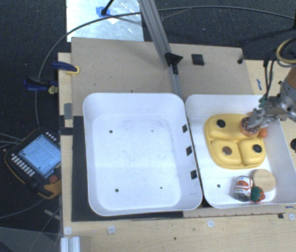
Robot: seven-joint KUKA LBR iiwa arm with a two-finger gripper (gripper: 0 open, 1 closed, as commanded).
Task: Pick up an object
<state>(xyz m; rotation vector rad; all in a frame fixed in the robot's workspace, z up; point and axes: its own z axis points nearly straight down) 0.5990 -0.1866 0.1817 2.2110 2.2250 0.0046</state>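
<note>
From above, the grey arm (295,91) comes in from the right, and its gripper (253,123) hangs low over the right bin (291,164), right at the back edge of the yellow tray (234,140). I cannot tell its state. Near the front of that bin sit a small can (242,187), a tan round block (264,179) and a tiny strawberry toy (257,193), close together; the left bin (93,140) is beside it.

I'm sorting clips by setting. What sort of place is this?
Probably a robotics lab test bench. A grey arm's gripper reaches into one of two white bins, a teach pendant lies on the dark floor, and cables trail around the bench.
</note>
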